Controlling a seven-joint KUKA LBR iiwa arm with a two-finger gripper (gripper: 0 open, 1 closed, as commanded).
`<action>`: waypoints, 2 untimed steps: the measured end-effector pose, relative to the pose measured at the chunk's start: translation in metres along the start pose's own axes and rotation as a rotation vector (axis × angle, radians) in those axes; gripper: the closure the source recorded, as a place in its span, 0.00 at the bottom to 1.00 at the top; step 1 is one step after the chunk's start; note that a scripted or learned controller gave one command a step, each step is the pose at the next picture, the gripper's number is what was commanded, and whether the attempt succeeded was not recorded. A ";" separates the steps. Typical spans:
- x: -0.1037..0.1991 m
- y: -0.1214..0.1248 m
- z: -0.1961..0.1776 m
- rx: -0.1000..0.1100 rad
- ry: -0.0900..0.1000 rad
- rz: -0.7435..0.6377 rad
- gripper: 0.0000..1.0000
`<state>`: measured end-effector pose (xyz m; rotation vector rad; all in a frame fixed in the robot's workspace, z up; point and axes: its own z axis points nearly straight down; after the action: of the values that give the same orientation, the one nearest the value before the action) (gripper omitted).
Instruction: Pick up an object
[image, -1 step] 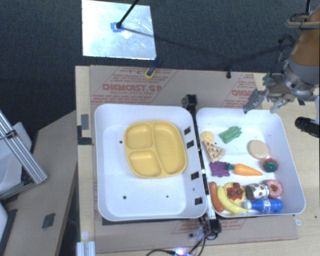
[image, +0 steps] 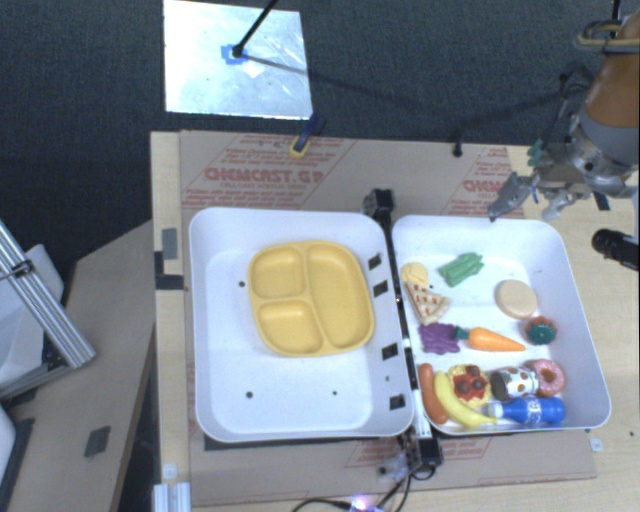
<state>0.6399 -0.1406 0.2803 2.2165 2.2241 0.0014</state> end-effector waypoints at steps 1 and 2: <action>0.007 0.002 0.061 0.004 0.001 -0.002 0.00; 0.000 -0.002 0.106 0.004 0.000 0.003 0.00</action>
<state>0.6383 -0.1403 0.1746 2.2213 2.2232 -0.0023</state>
